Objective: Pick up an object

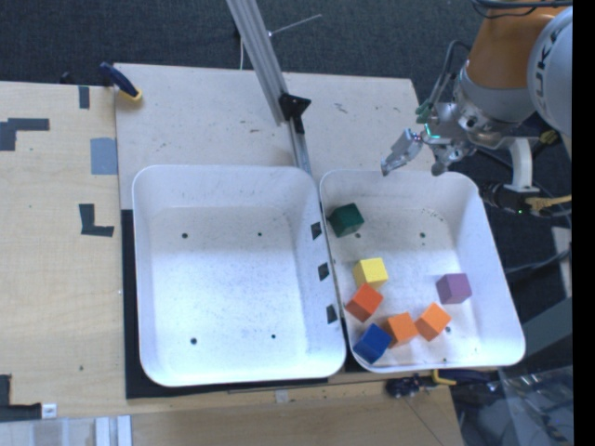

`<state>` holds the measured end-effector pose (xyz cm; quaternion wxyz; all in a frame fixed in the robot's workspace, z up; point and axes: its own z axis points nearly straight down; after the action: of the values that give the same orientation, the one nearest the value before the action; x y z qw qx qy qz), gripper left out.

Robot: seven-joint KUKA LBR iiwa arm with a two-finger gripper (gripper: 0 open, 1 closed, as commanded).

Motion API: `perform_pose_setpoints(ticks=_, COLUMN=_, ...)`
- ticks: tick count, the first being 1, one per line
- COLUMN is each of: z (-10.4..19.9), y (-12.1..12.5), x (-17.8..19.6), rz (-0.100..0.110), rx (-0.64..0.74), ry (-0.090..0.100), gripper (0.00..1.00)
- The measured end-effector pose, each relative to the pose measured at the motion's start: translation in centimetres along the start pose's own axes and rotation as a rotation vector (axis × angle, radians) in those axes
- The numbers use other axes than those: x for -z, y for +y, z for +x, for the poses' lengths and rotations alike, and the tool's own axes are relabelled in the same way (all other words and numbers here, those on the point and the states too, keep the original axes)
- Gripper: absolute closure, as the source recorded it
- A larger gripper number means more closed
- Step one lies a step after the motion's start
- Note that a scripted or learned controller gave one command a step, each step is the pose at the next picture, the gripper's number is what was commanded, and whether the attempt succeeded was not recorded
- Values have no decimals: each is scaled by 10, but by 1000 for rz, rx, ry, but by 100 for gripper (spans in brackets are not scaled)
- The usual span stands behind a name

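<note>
On wooden bench point(56, 249): two white bins point(232, 277); tool point(418, 156) spread, holding nothing.

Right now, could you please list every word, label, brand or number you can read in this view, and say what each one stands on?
"KU": dark letters, cut off by the frame edge, on the grey arm below its orange band.
The small dark labels on the wall between the two bins: too small to read.
No other text.
</note>
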<state>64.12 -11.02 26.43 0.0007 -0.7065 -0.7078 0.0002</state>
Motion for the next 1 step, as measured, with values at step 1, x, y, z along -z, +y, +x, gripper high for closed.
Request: perform_pose_setpoints(ticks=1, z=-5, y=0, x=-64, rz=7, rx=-1, ry=-1, gripper=0)
